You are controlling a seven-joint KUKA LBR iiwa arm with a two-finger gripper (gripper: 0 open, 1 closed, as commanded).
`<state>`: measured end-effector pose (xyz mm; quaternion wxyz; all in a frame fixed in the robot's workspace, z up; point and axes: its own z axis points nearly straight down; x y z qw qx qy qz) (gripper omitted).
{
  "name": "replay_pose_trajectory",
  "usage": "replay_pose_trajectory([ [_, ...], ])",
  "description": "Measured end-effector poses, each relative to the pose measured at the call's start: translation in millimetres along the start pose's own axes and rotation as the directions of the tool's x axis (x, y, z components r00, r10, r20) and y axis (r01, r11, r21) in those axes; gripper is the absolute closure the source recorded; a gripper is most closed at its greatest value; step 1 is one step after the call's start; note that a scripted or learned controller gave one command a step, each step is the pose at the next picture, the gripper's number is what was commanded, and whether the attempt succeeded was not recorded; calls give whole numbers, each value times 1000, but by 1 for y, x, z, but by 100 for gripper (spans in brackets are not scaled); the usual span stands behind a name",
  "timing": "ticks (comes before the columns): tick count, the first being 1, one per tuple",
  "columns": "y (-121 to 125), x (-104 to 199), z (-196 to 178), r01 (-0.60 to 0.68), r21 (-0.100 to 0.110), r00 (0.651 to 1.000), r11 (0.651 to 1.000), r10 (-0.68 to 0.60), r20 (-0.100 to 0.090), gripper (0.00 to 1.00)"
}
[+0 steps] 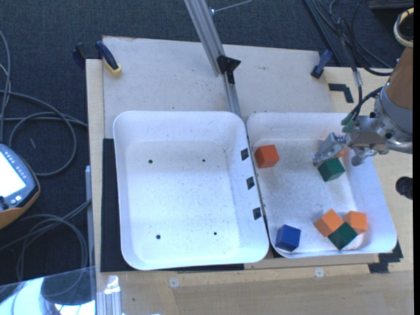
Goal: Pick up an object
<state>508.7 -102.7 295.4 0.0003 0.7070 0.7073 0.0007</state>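
Worktop (164, 77) carries two white bins. Pincer (333, 151) over right bin (295, 195), directly above green cube (331, 169) — finger state cannot tell. Risk: off-centre closure nudges cube aside, grasp comes up empty.

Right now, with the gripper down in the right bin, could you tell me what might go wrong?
The gripper sits right at the green block, but no grasp is visible, so a lift may come up empty. The block lies near the right bin's far wall, leaving little room. A nudge could push it away rather than catch it.
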Motion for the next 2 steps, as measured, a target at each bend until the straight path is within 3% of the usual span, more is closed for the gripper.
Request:
replay_pose_trajectory([
  [1, 57, -97, 16, -5, -1, 1000, 1000, 5, 5, 0],
  [2, 111, -104, 139, 1, 9, 1000, 1000, -1, -1, 0],
])
